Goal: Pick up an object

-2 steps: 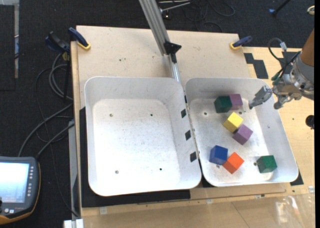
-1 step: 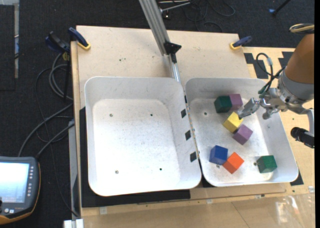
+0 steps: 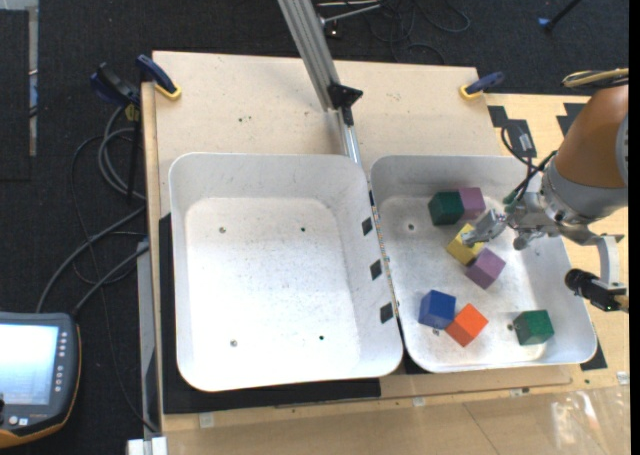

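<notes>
Right bin [image 3: 570, 338]: coloured blocks [image 3: 437, 308], gripper [image 3: 490, 224].

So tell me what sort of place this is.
Most likely a robotics lab test bench: a robot arm reaches over two white bins, a control pendant sits nearby, and loose cables trail across the dark floor.

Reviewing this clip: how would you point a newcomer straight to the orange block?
Look in the right bin, toward its near edge. The orange block sits there touching a blue block on its left. It is the one orange block among green, purple and yellow ones.
</notes>
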### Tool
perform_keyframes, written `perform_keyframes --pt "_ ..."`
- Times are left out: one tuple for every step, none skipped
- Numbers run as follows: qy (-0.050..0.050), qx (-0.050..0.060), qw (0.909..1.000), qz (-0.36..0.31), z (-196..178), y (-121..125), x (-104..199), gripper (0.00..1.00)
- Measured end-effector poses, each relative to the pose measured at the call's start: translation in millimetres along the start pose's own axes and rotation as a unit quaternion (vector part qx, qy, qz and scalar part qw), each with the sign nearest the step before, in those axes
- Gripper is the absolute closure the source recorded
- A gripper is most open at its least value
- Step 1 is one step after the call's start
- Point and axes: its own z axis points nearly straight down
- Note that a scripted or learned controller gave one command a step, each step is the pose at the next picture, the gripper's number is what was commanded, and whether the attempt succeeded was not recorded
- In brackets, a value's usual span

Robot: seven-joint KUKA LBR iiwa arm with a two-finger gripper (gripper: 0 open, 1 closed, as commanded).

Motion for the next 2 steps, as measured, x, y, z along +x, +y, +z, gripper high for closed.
perform_keyframes --pt "-0.003 -0.004 1.0 -0.001 -14 2 -2 1.0" --pt "-0.004 0.0 1.0 0.0 -67 -6 -4 1.0"
